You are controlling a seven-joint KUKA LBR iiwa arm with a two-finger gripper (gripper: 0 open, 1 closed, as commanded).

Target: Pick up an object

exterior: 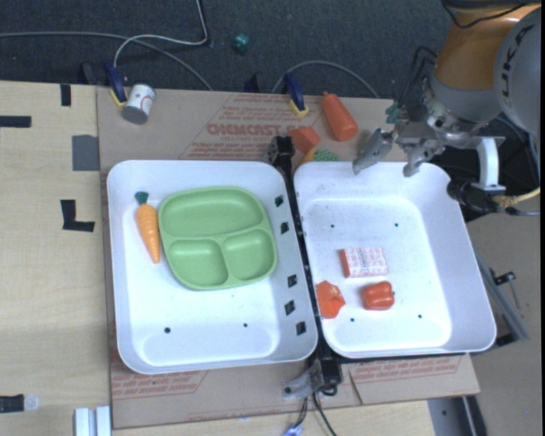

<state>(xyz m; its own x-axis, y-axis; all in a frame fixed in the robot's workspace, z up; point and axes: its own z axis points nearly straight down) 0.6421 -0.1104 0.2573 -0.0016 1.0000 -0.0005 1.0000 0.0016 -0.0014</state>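
Objects in right bin (436,243): pink-white packet (363,262) mid-bin, red pepper (378,295) and orange piece (329,299) near front wall. Gripper (388,155) over bin's far rim, fingers (371,150) spread, nothing between them. Left bin (127,271): green tray (220,237), carrot (148,229) beside it.

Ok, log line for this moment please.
gripper: open, above right bin's far edge, holding nothing | right bin: red pepper, pink box, orange piece | left bin: carrot, green tray
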